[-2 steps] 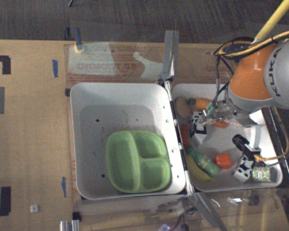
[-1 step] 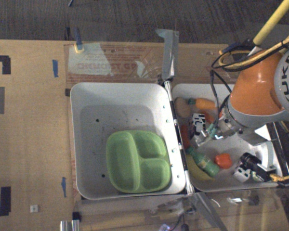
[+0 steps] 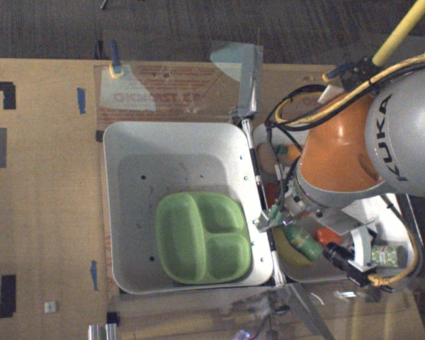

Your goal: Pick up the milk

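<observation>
The grey arm with its orange band (image 3: 340, 154) hangs over the right bin (image 3: 405, 227) and hides most of it. My gripper (image 3: 278, 217) is low at that bin's left wall, just above a green bottle-shaped item (image 3: 304, 242) lying on something yellow (image 3: 289, 252). A small white item with green print (image 3: 387, 255), possibly the milk, stands at the bin's near right corner, apart from the gripper. I cannot make out anything held.
A green divided plate (image 3: 202, 238) lies in the left bin (image 3: 127, 190), toward its near right. A pale egg-like item (image 3: 267, 159), an orange piece (image 3: 292, 151) and a red piece (image 3: 327, 232) lie in the right bin. Yellow and black cables loop above the arm.
</observation>
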Tool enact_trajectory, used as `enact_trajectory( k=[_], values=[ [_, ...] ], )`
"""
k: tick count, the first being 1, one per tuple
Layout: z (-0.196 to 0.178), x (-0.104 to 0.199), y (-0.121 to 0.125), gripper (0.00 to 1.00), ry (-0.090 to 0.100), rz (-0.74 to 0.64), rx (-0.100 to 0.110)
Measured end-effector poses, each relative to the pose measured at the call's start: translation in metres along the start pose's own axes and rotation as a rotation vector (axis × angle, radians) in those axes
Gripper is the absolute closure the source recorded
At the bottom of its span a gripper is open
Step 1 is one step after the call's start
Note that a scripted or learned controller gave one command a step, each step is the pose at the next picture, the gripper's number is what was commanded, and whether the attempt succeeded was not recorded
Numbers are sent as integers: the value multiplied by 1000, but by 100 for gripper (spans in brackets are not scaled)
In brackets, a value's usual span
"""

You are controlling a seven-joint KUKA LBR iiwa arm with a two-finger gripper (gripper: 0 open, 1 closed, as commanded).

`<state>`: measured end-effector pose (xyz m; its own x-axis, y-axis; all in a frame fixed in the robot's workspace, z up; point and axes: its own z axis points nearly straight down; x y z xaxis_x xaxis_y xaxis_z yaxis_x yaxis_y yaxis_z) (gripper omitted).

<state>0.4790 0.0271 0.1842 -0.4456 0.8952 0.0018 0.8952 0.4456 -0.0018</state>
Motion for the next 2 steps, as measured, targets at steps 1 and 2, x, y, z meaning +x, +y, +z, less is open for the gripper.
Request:
enact_trajectory(
  k=[1,2],
  values=[
    [-57,-44,-21,100,-3,53,-4],
    [-32,24,12,100,-1,-48,0]
  ],
)
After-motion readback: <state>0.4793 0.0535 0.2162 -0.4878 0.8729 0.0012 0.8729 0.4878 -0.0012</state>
